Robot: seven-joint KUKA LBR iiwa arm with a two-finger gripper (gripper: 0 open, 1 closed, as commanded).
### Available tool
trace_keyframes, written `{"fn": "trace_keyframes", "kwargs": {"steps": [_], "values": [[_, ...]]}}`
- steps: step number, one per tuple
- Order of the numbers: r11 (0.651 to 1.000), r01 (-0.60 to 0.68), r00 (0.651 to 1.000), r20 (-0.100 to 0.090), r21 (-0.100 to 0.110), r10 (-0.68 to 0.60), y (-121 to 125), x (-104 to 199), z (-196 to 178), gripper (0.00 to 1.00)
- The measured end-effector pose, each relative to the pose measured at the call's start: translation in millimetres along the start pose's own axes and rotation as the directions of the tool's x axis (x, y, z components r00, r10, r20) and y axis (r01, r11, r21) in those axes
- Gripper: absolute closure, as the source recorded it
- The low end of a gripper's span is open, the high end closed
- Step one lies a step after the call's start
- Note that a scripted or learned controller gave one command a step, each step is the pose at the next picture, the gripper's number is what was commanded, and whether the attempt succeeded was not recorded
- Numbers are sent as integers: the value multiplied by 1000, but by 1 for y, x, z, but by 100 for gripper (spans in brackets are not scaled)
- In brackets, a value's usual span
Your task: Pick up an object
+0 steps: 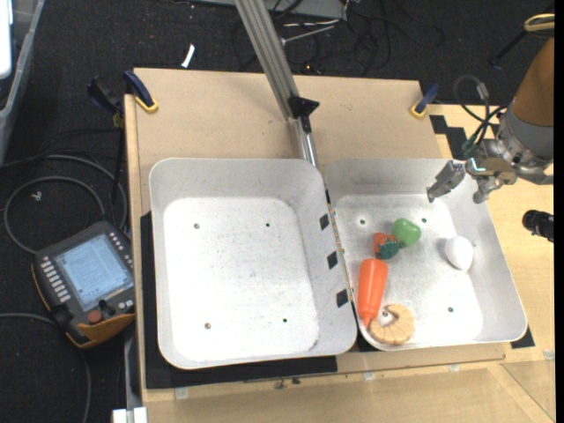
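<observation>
The right bin (493,320) holds an orange carrot-shaped toy (371,287), a tan ring-shaped toy (391,325) at its lower end, a green toy (406,231) beside a small red and green piece (385,245), and a white egg-like object (458,252). My gripper (464,181) hangs above the bin's upper right part, open, with its two fingers spread and nothing between them. It is up and to the right of the green toy, well apart from every object.
The left bin (176,192) lies beside the right one. A metal pole (269,51) slants in from the top to the bins' shared edge. A teach pendant (84,276) rests on the floor at left. Clamps (141,93) grip the bench's back corners.
</observation>
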State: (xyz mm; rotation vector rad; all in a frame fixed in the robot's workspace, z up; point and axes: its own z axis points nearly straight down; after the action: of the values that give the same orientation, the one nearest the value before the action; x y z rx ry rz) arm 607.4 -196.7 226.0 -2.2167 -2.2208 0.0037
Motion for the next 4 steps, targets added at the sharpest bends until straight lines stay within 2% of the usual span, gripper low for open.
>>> {"fn": "trace_keyframes", "kwargs": {"steps": [1, 2, 3, 4], "values": [[1000, 2, 1000, 2, -4, -2, 1, 0, -3, 0], [1000, -2, 1000, 1, 0, 2, -1, -2, 41, 0], [1000, -4, 1000, -1, -14, 4, -5, 2, 93, 0], [1000, 0, 1000, 4, -29, 0, 1, 2, 96, 0]]}}
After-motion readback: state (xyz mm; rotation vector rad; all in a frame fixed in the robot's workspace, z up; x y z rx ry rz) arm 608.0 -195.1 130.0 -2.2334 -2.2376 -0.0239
